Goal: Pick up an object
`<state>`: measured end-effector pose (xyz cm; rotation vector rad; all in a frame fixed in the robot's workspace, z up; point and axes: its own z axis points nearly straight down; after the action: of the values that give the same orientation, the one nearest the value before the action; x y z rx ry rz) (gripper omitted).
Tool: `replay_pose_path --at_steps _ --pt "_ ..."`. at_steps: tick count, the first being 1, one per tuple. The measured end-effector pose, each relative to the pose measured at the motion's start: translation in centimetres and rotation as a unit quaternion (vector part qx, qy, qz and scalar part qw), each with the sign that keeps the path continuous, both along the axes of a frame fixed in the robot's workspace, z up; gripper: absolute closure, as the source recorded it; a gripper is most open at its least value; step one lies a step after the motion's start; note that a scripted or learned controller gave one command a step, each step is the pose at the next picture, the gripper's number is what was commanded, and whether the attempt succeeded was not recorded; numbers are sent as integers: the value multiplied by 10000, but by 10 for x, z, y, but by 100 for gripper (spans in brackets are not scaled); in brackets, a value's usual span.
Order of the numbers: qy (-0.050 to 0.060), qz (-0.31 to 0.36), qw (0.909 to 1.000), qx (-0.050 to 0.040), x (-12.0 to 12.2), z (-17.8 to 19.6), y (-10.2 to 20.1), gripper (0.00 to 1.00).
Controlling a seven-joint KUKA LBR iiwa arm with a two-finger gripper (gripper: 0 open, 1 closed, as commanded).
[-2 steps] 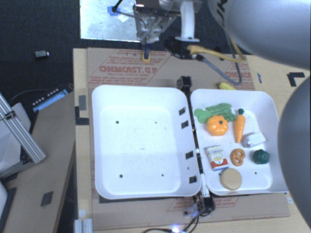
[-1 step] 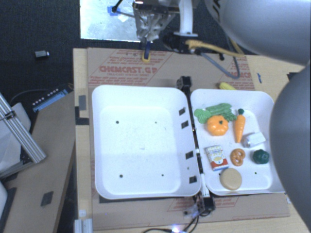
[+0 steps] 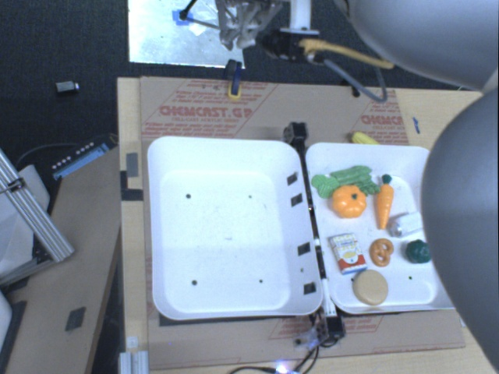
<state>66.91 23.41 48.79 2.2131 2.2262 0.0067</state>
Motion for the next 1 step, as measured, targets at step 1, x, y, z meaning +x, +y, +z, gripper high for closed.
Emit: replay_pose_path --at_steps 1 --pt "63 9 10000 -13 -73 -62 -1 100"
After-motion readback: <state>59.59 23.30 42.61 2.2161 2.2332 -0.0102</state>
